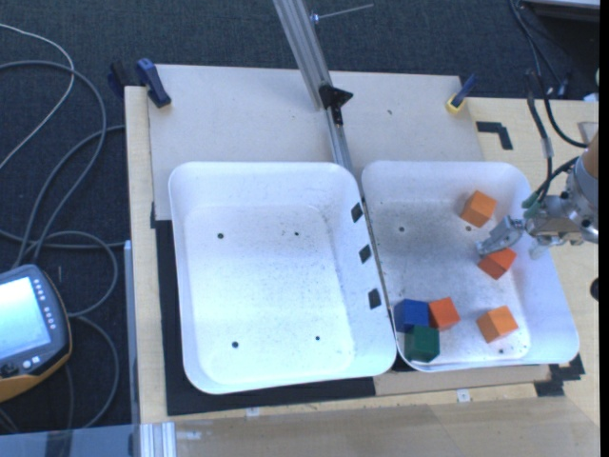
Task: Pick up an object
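- Gripper over right bin, just above red-orange block; fingers' state can't tell.
- Other blocks in same bin: orange, orange, orange, blue, green.
- Left bin beside it.

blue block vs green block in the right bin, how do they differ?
Colour: the blue block is blue, the green block dark green. Position: the blue block sits farther from the bin's near rim, and the green block lies just in front of it, close to that rim. Neighbours: the blue block is right beside an orange block. Both are small cubes in the right bin.
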Motion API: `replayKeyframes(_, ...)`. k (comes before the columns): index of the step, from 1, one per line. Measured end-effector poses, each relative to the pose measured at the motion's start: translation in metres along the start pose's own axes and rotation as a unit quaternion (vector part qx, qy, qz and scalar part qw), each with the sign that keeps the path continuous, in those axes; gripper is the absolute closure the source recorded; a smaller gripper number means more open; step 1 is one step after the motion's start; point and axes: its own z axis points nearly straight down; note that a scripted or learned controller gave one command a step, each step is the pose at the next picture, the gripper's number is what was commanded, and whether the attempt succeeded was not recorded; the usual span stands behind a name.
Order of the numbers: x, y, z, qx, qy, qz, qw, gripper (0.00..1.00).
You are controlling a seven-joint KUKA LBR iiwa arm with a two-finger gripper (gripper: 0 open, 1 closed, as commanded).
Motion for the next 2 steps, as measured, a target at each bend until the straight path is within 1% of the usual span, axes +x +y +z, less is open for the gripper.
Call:
replayKeyframes(1, -0.024, 0.053, 0.094, -0.003, -0.002, 0.0, 1.0, 0.0)
replayKeyframes(2, 0.014, 0.108, 0.023, -0.006, -0.002, -0.003, 1.0, 0.0)
